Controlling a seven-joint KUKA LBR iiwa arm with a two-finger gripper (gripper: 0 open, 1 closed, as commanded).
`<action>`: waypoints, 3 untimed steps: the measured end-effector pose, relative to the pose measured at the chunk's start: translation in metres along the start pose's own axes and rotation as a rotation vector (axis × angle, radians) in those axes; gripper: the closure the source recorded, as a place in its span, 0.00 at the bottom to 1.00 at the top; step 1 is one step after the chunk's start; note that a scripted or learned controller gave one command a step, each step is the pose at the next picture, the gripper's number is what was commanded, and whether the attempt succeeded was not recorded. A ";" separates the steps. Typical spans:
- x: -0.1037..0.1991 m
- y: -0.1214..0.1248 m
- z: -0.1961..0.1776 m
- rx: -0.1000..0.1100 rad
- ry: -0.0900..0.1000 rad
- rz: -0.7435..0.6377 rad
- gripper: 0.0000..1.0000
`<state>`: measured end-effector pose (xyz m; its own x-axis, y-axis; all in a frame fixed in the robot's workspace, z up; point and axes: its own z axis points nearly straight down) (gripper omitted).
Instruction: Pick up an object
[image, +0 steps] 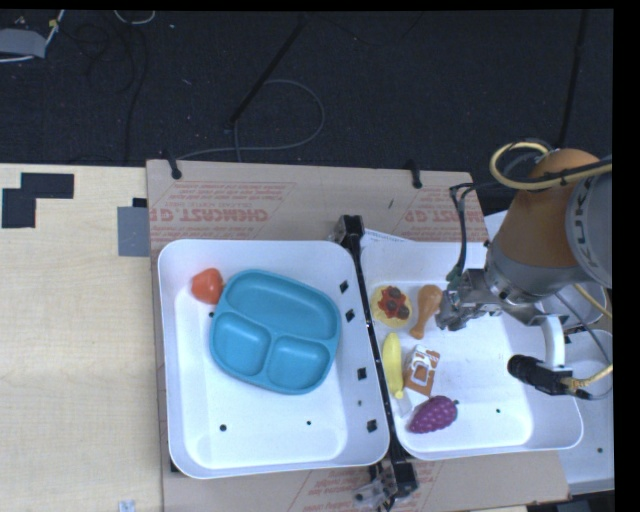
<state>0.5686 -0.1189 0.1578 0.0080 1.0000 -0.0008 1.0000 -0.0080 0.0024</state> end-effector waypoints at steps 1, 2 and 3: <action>0.007 0.005 -0.059 -0.001 0.000 -0.009 1.00; 0.005 0.005 -0.067 0.004 0.001 -0.008 1.00; 0.068 0.004 -0.072 0.006 0.004 -0.013 1.00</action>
<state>0.5730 -0.0514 0.2293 -0.0050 1.0000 0.0034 1.0000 0.0051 -0.0031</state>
